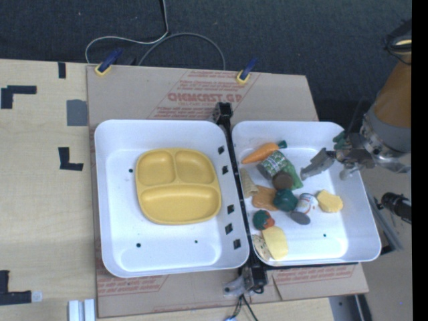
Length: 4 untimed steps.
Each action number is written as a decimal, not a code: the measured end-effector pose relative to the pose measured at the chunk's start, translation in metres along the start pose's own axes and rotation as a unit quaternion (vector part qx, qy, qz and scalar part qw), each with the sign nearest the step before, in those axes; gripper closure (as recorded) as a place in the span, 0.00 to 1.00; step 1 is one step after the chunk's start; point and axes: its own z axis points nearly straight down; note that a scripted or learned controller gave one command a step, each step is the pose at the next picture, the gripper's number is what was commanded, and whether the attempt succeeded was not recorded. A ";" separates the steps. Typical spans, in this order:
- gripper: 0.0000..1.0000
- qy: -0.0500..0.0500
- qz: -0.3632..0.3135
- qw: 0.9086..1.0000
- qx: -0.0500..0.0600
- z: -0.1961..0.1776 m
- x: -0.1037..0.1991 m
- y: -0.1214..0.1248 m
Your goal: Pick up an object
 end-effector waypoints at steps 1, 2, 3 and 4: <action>0.00 -0.002 0.000 1.000 -0.002 0.187 0.039 0.001; 0.00 -0.002 0.000 1.000 -0.005 0.180 0.044 -0.022; 0.00 -0.002 0.000 1.000 -0.004 0.181 0.029 0.066; 1.00 -0.002 0.000 1.000 -0.004 0.170 0.028 0.065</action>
